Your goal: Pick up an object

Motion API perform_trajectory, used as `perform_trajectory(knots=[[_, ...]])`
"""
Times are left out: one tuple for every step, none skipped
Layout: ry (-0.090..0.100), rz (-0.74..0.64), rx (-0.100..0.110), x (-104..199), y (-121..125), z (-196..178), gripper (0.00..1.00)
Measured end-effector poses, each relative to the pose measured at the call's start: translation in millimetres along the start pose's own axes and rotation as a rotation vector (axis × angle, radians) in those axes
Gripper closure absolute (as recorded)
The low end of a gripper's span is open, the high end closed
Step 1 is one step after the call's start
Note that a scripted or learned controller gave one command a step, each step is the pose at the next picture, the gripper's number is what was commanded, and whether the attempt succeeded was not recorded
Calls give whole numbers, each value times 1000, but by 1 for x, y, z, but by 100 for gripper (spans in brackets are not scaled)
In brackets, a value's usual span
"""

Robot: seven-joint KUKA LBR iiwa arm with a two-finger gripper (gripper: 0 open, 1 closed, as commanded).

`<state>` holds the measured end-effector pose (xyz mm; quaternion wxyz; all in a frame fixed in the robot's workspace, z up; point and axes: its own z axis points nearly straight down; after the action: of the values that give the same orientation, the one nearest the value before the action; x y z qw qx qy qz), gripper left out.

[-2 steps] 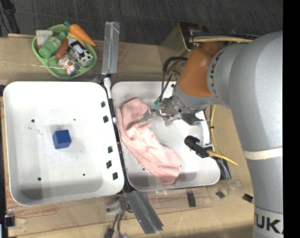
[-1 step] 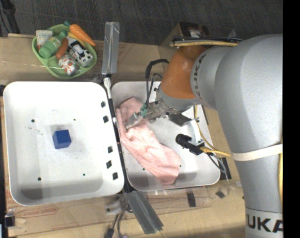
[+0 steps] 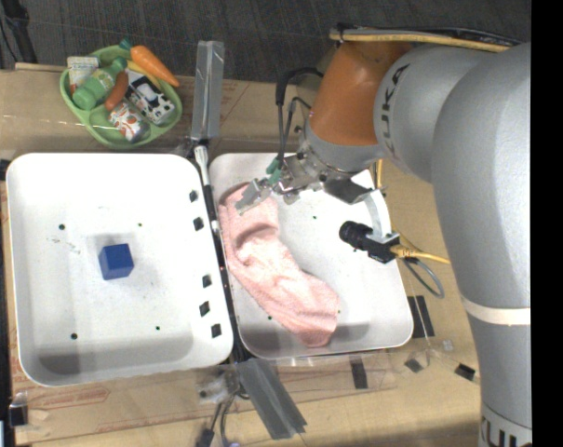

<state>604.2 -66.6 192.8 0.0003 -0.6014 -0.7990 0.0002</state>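
A crumpled pink cloth (image 3: 276, 273) lies along the left side of the right bin (image 3: 388, 319), stretching from its top left down toward the front. My gripper (image 3: 262, 190) hangs over the cloth's upper end, its metal fingers (image 3: 248, 196) spread apart just above the fabric with nothing between them. A blue cube (image 3: 116, 260) rests alone in the left bin (image 3: 39, 343), far from the gripper.
A green bowl (image 3: 95, 128) holding toy food, including a carrot, sits on the bench behind the left bin. The grey arm (image 3: 449, 138) covers the right bin's back right area. A black cable fitting (image 3: 360, 237) juts over the bin's middle.
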Motion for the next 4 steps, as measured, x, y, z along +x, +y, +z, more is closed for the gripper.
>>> perform_trajectory(knots=[[0,24,2,-56,12,102,0],[1,-162,2,-33,-47,101,0],[1,-166,2,-33,-46,91,100],[0,-116,0,15,22,0,100]])
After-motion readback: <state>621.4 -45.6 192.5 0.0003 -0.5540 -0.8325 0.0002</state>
